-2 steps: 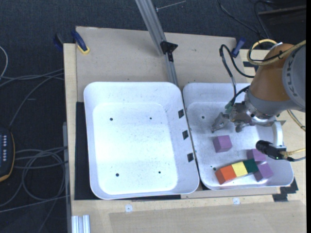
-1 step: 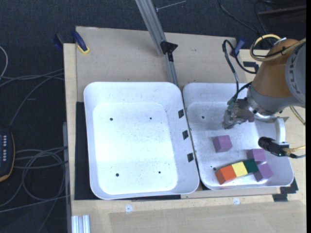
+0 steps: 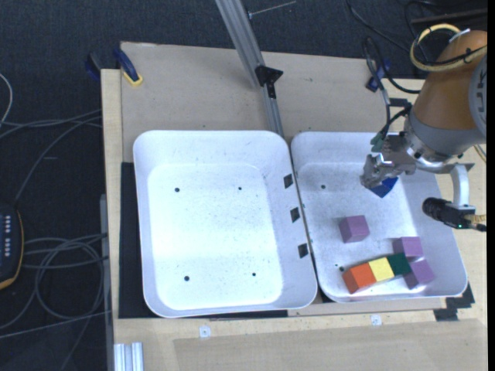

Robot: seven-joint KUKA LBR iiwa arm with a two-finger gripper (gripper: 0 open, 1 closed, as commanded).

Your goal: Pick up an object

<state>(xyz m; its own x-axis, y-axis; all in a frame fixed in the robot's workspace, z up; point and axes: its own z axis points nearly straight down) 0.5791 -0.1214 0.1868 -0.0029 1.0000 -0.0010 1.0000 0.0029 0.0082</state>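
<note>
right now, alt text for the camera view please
The gripper hangs over the right bin with a blue object at its tip. Nearer the front lie a purple cube and a multicoloured block.

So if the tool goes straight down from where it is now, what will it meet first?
Probably the blue object that shows just under the tool, above the right bin's floor. Height is hard to judge from this slanted view, and whether the tool already touches it is unclear.
</note>
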